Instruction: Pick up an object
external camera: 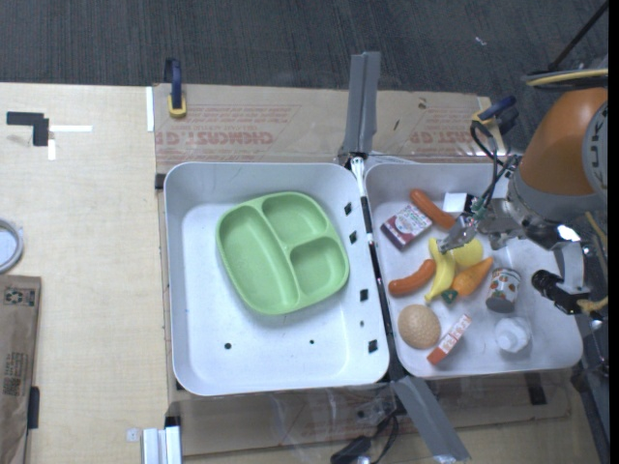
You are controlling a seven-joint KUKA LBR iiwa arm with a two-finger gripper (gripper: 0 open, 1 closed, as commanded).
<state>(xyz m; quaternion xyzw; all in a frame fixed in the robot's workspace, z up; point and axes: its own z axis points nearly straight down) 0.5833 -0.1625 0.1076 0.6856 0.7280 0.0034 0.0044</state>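
Smooth green three-compartment plate [282, 250] in left bin [184, 288]. Right of plate: curved yellow banana [447, 267], metal tool [467, 228] above it, grip state unclear.

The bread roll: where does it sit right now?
The bread roll lies in the right bin, near its front-left corner, just below the banana and beside a small red-and-white packet.

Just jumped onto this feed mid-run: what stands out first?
The big green plate with three compartments sits alone in the left bin. The right bin holds a crowd of small toy foods: a banana, two sausages, a carrot, an egg. The gripper reaches in from the right and hangs just above the banana.
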